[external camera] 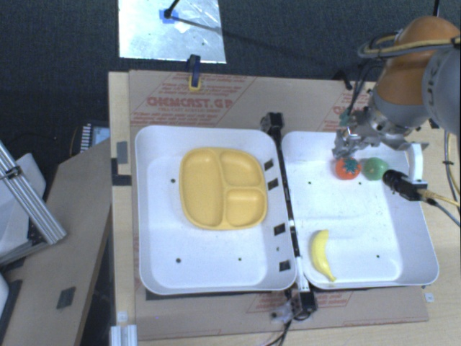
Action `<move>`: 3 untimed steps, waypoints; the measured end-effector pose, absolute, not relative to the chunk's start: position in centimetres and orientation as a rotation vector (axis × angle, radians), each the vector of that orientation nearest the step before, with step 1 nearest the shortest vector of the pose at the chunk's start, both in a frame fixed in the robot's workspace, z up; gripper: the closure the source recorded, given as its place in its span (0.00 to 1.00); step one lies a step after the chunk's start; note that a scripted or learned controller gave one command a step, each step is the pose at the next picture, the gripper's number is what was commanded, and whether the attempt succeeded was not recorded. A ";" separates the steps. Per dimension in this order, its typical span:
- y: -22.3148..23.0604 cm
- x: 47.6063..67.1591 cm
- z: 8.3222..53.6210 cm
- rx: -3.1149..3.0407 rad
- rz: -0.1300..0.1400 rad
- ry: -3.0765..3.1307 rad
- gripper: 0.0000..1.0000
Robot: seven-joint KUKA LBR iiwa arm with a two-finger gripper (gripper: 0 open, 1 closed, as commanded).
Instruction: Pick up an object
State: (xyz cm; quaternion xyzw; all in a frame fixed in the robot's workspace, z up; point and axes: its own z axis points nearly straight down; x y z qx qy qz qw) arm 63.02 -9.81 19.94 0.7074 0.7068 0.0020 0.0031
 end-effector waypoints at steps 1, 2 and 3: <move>-9.8 63.2 23.1 2.214 0.005 2.222 1.00; -5.3 61.6 24.0 2.212 0.004 2.231 1.00; 0.4 60.6 23.7 2.211 0.003 2.234 1.00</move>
